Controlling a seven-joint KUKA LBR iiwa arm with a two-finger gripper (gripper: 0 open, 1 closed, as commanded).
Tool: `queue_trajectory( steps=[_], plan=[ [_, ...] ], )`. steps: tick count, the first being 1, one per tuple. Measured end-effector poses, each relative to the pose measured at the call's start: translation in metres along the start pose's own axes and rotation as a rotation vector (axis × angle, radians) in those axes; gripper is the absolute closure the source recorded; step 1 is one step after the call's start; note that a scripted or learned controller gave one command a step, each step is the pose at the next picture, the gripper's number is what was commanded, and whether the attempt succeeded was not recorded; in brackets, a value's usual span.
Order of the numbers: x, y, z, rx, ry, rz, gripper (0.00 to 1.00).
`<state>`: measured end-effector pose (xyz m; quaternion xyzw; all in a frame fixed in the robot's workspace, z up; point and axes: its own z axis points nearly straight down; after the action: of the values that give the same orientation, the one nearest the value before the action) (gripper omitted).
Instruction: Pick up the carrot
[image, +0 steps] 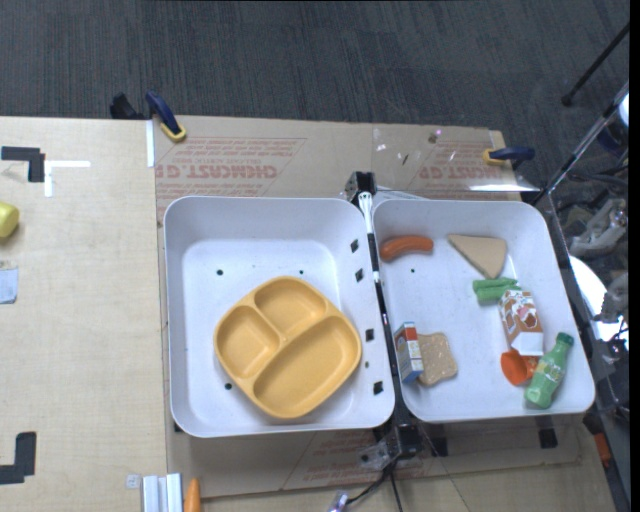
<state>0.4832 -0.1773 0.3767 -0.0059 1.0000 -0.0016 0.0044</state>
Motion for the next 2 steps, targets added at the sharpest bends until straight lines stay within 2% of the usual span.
queue_trajectory(
  steps=[2],
  plan=[
    [0.0,0.0001,0.0,0.0,0.0,0.0,0.0]
  ],
)
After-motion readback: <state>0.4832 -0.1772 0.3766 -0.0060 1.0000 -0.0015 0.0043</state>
